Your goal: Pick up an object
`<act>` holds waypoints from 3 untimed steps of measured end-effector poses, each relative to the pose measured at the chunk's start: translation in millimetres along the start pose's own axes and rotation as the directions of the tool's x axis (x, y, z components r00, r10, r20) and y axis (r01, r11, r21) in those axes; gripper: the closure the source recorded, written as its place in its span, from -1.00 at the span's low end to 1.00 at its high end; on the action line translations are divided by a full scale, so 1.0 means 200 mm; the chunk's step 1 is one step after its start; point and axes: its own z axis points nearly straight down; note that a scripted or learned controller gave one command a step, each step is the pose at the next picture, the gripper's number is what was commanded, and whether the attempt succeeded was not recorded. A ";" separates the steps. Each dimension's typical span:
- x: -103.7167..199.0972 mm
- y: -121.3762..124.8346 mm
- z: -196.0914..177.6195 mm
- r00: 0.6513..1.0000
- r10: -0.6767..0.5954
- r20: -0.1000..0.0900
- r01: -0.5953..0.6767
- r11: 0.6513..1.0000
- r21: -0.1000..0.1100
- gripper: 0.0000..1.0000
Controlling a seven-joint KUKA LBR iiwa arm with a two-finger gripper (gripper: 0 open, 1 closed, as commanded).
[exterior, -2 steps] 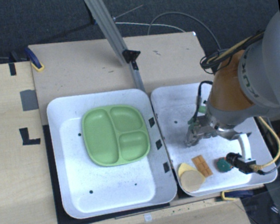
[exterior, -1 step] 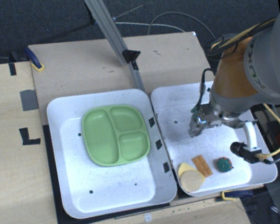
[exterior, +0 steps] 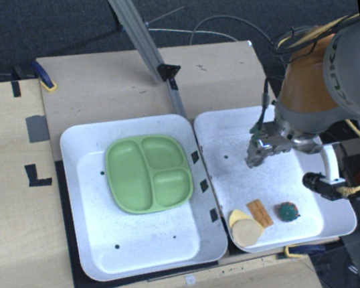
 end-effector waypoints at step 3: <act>0.50 0.15 -0.14 1.000 -0.005 -0.002 0.005 1.000 0.004 1.00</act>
